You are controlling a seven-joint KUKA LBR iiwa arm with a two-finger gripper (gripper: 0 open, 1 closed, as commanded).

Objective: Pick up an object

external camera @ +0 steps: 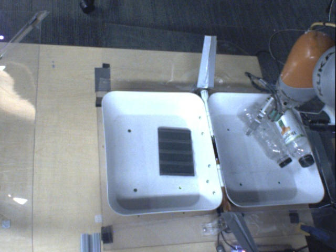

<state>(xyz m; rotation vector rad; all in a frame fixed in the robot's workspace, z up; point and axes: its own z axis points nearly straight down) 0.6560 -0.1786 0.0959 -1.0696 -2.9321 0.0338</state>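
— Where's the dark ribbed rectangular block [176, 150]?

— Flat in the middle of the left white bin [118, 140], well apart from the arm.

— And the two-finger gripper [255, 124]?

— Over the right white bin [252, 188], near its upper part, hanging from the grey arm with the orange band [304, 62]. A divider wall lies between it and the block.

— Spread or pinched?

— I cannot tell; clear plastic bottles [286, 140] lie just beside it and blur its outline.
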